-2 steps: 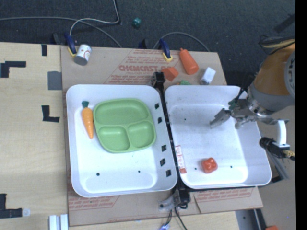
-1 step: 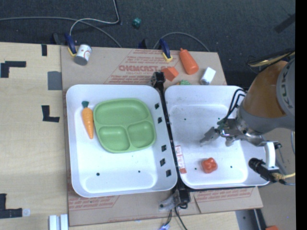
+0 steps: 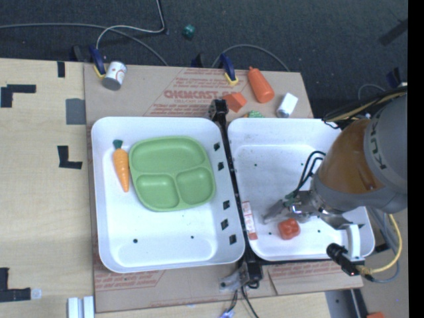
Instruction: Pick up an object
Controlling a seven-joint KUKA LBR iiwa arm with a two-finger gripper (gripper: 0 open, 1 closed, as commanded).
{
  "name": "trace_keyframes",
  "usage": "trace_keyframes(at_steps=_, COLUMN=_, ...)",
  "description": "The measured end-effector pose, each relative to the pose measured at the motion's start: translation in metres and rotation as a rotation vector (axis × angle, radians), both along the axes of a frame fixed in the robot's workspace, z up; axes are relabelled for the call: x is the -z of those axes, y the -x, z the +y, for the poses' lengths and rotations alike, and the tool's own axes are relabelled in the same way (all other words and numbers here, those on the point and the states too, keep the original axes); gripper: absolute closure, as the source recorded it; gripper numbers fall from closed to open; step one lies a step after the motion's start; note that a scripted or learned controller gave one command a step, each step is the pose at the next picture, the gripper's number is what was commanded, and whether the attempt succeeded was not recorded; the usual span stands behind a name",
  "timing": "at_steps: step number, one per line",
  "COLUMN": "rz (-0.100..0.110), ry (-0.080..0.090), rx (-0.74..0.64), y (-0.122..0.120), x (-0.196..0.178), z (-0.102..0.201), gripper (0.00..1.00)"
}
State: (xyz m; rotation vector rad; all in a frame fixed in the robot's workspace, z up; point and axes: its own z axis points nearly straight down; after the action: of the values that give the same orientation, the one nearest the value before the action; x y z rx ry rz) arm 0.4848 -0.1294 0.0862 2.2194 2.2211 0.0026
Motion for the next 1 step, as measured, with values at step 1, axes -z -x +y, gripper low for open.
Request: trace_keyframes(at_steps=1, rz=-0.003, ry=0.001, rx=0.000, y=-0.0012, x=-0.0105, z=-0.0001, gripper=1.00)
